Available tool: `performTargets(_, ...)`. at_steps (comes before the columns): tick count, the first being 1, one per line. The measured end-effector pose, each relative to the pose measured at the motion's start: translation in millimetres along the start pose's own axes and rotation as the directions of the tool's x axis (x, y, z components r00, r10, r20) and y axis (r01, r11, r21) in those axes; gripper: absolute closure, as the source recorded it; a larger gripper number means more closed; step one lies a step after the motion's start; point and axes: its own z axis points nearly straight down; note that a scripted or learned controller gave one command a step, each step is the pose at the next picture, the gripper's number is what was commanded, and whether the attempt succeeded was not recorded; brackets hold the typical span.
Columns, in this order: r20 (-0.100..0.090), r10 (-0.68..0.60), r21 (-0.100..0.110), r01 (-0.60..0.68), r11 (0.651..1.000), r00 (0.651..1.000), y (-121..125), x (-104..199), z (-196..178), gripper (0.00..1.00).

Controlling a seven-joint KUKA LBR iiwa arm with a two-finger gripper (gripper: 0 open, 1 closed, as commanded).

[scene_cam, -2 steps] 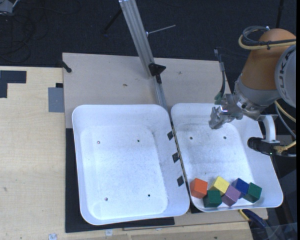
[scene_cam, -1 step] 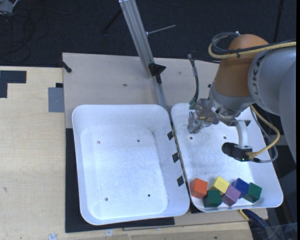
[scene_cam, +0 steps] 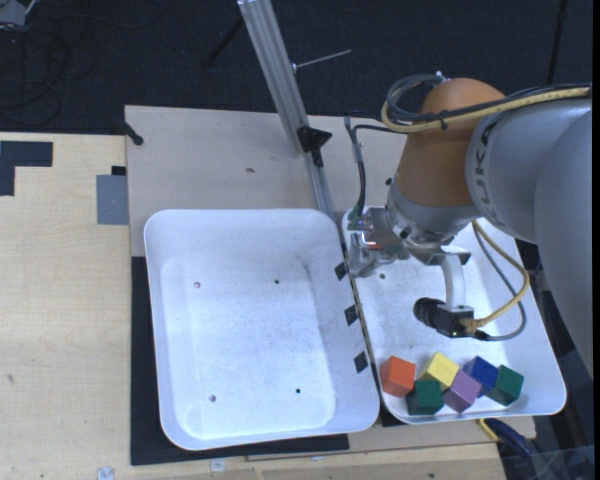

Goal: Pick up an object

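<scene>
Where the grey arm [scene_cam: 535,168] reaches in from the right, its orange band [scene_cam: 445,138] sits above the far end of the right bin [scene_cam: 545,393], and the end effector [scene_cam: 372,243] hangs below it, close to the seam where the two white bins meet. Whether the end effector is wide or narrow cannot be told from here (the wrist body and cabling cover it), and nothing can be seen held in it.

The task's things are small cubes, all gathered at the near end of the right bin, well apart from the end effector. Taking the yellow cube [scene_cam: 443,369] as the landmark: the orange cube [scene_cam: 398,374] lies just to its left; the dark green cube [scene_cam: 426,396] sits just in front of it, toward the near rim; the purple cube [scene_cam: 464,388] is touching or nearly touching its right front side; the blue cube [scene_cam: 482,372] lies to its right, beyond the purple one; and a second green cube [scene_cam: 507,383] is farthest right, beside the blue.

The left bin [scene_cam: 180,238] lies well to the left of the yellow cube, on the table [scene_cam: 50,308].
</scene>
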Motion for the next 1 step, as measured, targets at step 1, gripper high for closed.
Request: performTargets(1,0.002,0.007,0.000,-0.007,1.000,1.000,-51.1,-5.2,-24.0,1.00)
